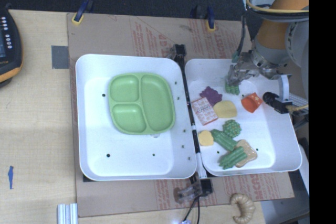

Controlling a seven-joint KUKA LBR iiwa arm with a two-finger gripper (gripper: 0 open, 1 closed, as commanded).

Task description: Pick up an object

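My gripper [237, 80] is low over the far left corner of the right bin [286, 155], with the arm coming in from the upper right. A small green piece [231, 88] sits right at its tip, touching or nearly touching it. I cannot tell whether the piece is gripped or lying on the bin floor. Just in front lie a purple piece [211, 94], a pink-and-white card [203, 111], a yellow piece [226, 109] and a red-orange piece [251, 102].
Nearer the front of the right bin are several green toy vegetables [231, 157], a small yellow piece [206, 138] and a tan slice [247, 150]. The left bin [94, 160] holds a green divided plate [142, 103]. A tan curled object [243, 207] lies outside on the bench.
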